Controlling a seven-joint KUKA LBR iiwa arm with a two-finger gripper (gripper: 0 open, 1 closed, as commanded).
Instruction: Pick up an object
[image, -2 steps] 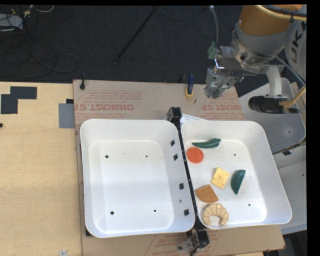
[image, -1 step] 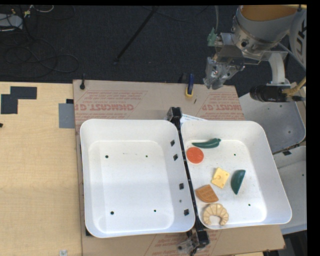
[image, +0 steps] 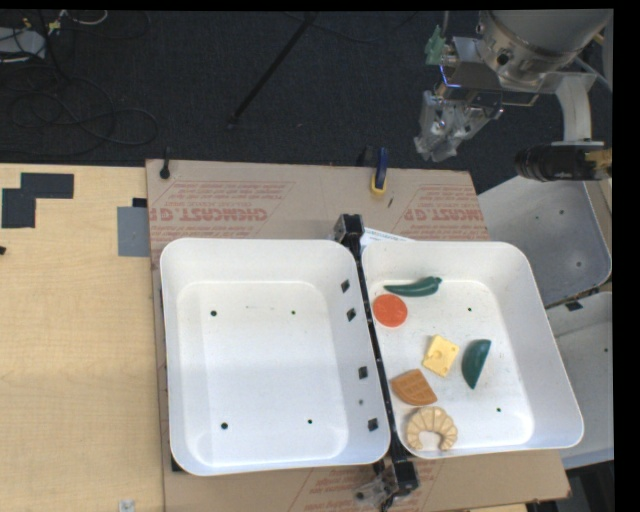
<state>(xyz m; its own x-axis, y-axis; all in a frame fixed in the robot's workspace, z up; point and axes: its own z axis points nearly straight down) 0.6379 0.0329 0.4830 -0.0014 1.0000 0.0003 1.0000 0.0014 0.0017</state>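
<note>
Up beyond the far edge of the bench, the jaws (image: 443, 128) hang over dark floor, well apart from both bins; whether they are parted cannot be told, and nothing shows between them. Open room lies above the right bin (image: 540, 330), where a green pepper (image: 414, 287), orange disc (image: 390, 311), yellow block (image: 440, 355), dark green piece (image: 475, 361), brown wedge (image: 413, 388) and croissant (image: 431, 427) sit loosely spaced.

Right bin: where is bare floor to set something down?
Right bin: free along its far-right side, beyond the teal piece. Crowded near the divider: green pepper, red disc, yellow block, brown wedge, croissant.
</note>
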